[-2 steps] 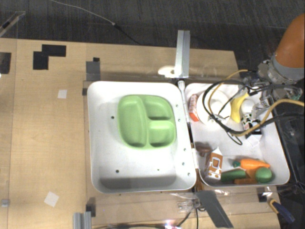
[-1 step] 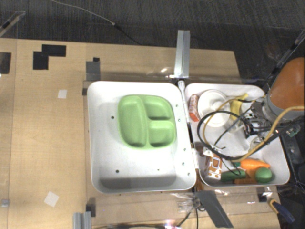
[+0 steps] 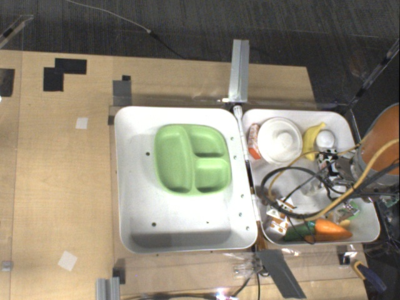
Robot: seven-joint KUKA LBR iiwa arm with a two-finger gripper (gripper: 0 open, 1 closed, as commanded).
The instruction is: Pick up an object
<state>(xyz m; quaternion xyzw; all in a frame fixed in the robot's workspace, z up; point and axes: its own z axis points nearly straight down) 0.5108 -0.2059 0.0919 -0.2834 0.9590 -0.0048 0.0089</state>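
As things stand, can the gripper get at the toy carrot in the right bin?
Probably yes. The carrot lies on top at the right bin's front edge, nothing over it, with the gripper just behind. Loose cables lie nearby.

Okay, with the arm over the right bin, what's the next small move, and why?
Probably lower the pincer a little toward the right bin. It sits among cables above the bin floor, with the white bowl, yellow banana and orange carrot lying near it, none visibly held.
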